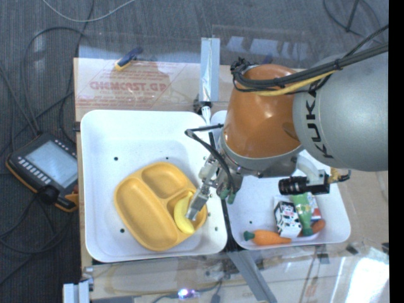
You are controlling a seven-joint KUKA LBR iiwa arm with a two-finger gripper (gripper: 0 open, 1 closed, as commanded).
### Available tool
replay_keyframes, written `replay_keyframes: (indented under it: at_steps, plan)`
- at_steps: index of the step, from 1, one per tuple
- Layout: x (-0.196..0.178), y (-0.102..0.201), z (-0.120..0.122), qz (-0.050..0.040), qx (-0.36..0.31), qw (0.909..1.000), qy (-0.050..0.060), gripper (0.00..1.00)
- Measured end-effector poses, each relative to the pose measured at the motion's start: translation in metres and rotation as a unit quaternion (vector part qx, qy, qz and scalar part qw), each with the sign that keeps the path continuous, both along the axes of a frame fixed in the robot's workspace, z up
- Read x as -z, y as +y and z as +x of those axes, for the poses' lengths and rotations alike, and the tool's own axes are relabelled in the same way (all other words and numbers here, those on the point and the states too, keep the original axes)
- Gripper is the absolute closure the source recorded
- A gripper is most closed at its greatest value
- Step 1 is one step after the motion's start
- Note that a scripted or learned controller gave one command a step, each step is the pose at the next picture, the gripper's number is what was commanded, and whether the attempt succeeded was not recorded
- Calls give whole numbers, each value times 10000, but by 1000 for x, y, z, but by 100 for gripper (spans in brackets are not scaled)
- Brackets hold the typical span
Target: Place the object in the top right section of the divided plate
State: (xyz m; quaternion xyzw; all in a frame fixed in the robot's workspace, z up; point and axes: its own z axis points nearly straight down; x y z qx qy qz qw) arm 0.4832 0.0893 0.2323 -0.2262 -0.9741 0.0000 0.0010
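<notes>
The arm (315,115) carries black letters along its grey shell — "KU" can be read, the rest cut off by the curve. On the tabletop behind the left bin (101,169) lies a clear sheet (129,84) with faint red print, too washed out to read. A small box (287,216) in the right bin (328,235) bears printing too small to make out.

The orange band hides most of the right bin's far half; only its near part shows, with a carrot (270,237) by the near edge, the box and a green-and-red thing (308,212) beside it, hard to identify. A handheld screen (45,166) sits left of the tabletop on the floor.

The arm reaches in from the right and bends down over the wall between the bins, its gripper (201,202) tilted toward the left bin. The fingers are close around the upper end of a banana (183,218) — whether they pinch it or merely touch it, I cannot tell. The banana lies in the plate (142,216), in the section nearest the bin's right wall, the plate resting slantwise in the near half of the left bin.
</notes>
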Motion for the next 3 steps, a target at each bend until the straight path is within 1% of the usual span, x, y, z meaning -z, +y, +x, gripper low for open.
replay_keyframes:
  at_steps: [1,2,3]
  plan:
    - [-84,18,1,-17,1803,9836,-8,0]
    - [-202,27,25,-17,3485,9373,-18,0]
    - [-202,15,26,-18,4308,9024,-20,0]
